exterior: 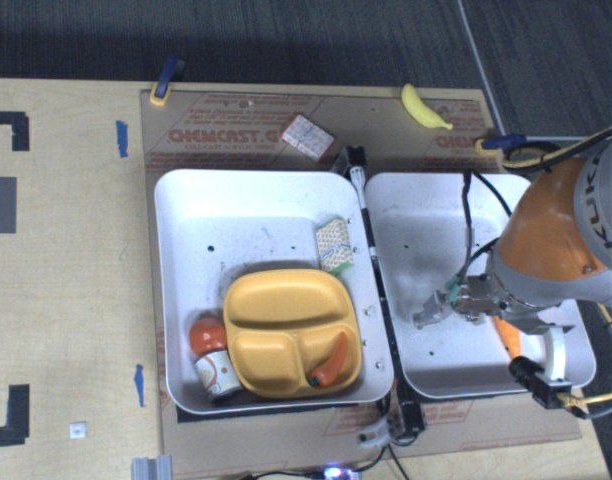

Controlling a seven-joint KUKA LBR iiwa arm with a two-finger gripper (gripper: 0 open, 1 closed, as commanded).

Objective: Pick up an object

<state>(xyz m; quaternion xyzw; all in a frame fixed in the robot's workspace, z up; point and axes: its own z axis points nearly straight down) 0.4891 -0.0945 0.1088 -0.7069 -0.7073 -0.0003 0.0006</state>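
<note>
Bench-top right bin [426, 193]: my claw [441, 306] is down searching, jaw state I cannot tell, next reaching the orange object [507, 336] just behind it.

Bench [66, 268] with two bins [176, 268]

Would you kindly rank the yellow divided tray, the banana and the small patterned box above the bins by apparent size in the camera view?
Largest to smallest, as they look:
1. Yellow divided tray, by far the largest.
2. Small patterned box and banana: these look about alike, the box squarer and the banana longer and thinner, so I would not rank them.
</note>
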